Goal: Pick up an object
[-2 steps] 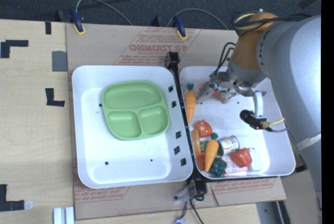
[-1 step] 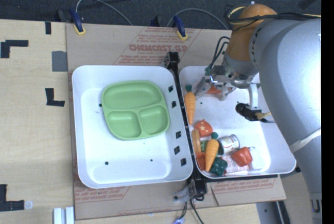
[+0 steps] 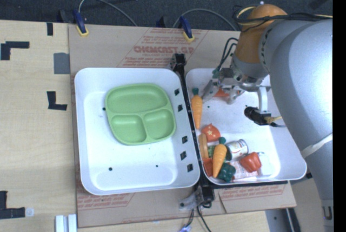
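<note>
Readable text: red print "CHEMCAST" on the brown cardboard sheet lying under the two bins, running at a slant near its far edge. Smaller red lines below it too blurred to read.

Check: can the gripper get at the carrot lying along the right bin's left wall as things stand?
Probably yes. The carrot lies bare on top with nothing over it, and the gripper hangs just to its right. The bin wall beside it may crowd one finger.
</note>
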Available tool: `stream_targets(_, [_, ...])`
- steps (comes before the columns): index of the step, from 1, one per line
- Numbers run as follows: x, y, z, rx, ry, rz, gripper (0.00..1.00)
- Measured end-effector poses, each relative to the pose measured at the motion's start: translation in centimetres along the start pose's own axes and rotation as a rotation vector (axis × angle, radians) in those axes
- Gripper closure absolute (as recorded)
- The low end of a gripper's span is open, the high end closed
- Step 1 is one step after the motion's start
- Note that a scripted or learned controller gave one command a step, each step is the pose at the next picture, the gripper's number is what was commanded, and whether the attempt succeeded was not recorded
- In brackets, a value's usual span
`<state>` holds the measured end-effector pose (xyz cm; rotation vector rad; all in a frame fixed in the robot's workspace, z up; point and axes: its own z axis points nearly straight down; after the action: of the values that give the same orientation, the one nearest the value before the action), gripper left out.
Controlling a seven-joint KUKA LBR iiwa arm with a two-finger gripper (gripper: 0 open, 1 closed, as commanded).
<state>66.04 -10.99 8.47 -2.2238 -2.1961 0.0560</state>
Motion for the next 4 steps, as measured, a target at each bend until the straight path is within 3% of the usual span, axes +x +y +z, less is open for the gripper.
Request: stream_targets(4, [0.05,0.02,0.02,-0.001,0.000,0.000,0.00])
